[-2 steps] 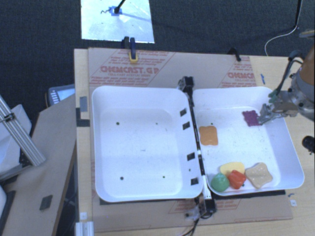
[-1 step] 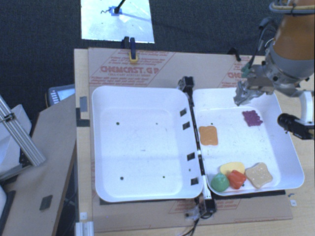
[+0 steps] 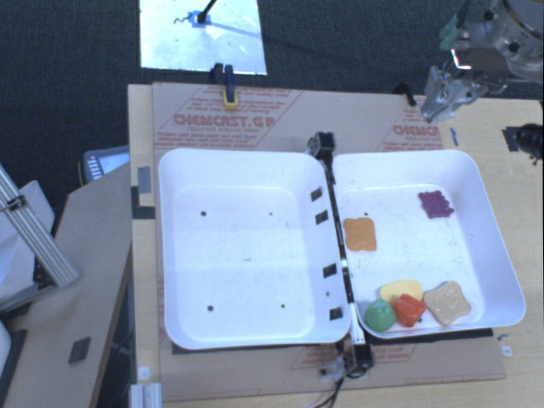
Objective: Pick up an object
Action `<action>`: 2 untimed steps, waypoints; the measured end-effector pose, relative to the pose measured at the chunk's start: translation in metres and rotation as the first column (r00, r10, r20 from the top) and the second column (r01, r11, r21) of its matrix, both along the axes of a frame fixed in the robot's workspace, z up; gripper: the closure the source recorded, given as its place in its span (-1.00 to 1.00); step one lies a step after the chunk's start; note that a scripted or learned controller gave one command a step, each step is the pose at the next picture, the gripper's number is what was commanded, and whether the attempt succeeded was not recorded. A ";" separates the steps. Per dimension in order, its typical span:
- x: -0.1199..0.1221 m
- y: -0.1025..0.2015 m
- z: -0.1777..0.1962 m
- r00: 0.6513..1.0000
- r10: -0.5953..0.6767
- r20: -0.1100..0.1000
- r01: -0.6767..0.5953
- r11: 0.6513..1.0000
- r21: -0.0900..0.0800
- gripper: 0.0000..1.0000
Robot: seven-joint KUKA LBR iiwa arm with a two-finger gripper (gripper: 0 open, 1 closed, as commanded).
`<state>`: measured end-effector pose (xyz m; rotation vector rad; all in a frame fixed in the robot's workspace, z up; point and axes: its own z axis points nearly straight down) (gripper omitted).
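The right bin [image 3: 476, 185] holds several small items. A purple grape cluster [image 3: 434, 203] lies toward its far side, and an orange flat piece [image 3: 360, 235] lies near the divider. At the near edge sit a green round piece [image 3: 380, 315], a red piece [image 3: 409, 309], a yellow piece [image 3: 400, 291] and a tan toast-shaped piece [image 3: 447, 302]. My gripper [image 3: 442, 96] hangs at the top right, above the bench beyond the right bin's far rim, with nothing seen in it.
The left bin [image 3: 170, 228] stands beside the right one, joined along a clipped middle seam [image 3: 327, 228]. Both rest on a cardboard sheet [image 3: 255, 117]. A shiny metal plate [image 3: 202, 24] lies at the back. An aluminium rail [image 3: 30, 228] leans at the left.
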<state>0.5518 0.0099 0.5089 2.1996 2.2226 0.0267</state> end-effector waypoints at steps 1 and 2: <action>-0.041 0.042 0.028 1.000 -0.003 -0.018 0.003 1.000 -0.001 1.00; -0.066 0.082 0.026 1.000 -0.003 -0.021 0.003 1.000 -0.001 1.00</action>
